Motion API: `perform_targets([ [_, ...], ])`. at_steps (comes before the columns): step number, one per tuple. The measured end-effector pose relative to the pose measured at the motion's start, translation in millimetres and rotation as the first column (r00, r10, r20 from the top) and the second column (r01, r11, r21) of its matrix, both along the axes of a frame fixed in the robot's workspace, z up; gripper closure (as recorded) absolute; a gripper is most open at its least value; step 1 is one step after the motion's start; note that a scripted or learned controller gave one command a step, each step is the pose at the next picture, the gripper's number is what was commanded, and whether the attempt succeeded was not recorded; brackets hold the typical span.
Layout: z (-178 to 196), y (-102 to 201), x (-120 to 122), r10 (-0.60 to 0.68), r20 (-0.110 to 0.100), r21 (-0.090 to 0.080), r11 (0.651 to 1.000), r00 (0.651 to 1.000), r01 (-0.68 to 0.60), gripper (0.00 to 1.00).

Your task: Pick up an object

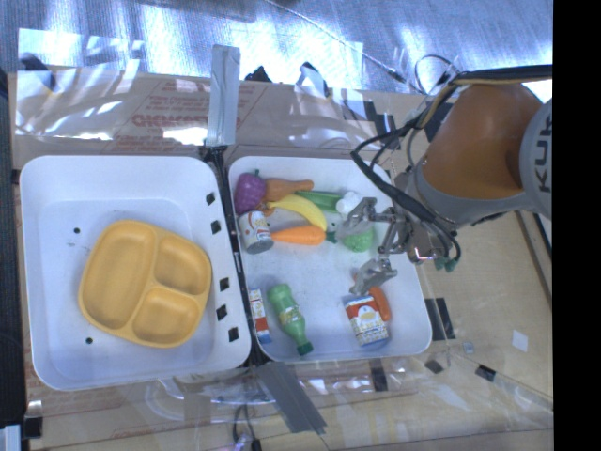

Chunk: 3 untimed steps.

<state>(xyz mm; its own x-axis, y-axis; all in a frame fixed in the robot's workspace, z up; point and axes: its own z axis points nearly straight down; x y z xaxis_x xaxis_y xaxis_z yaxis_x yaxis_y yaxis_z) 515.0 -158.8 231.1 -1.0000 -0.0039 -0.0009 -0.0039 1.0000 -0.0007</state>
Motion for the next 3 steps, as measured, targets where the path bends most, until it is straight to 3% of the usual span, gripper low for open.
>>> perform_targets([
  [1,-56.2,-12.9,131.8,0.092,-0.005,0.003,0.996,0.996,-0.092,0.0],
  [2,-139.1,-52.2,23.8,0.1,-0.001,0.001,0.995,0.995,-0.1,0.0],
  [3,-92.2,8.5,98.7,-0.019,0.004,0.002,1.0,1.0,0.019,0.0],
])
